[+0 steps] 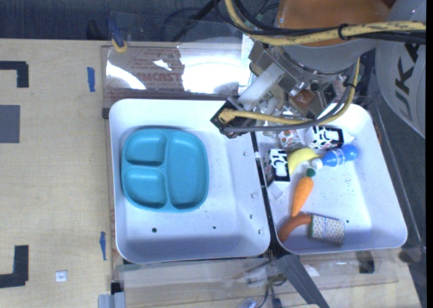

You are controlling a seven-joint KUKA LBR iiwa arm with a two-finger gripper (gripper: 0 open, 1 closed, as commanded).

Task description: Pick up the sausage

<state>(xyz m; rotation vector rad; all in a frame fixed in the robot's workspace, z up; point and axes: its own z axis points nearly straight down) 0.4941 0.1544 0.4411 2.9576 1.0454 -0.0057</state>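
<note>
**Arm poised above the right bin, sausage waiting at its near edge**

In the camera view, we looked down at a slant on a wooden counter [47,185] carrying two shallow white bins side by side. The left bin [233,185] held a blue divided plate [164,168]. The right bin [379,198] held a jumble: a carrot [302,193], a banana [302,158], a blue bottle [340,156] and a patterned block [327,229]. The sausage [293,225], a curved reddish-brown piece, lay at the bin's near left corner, touching the block and just below the carrot's tip.

The arm [338,2] hung over the far end of the right bin, well apart from the sausage. Its wrist and cables hid the jaws, so we could not tell whether they were apart or together.

We judged that a good approach would descend across the sausage's narrow width, steering clear of the block, carrot and bin wall.
</note>
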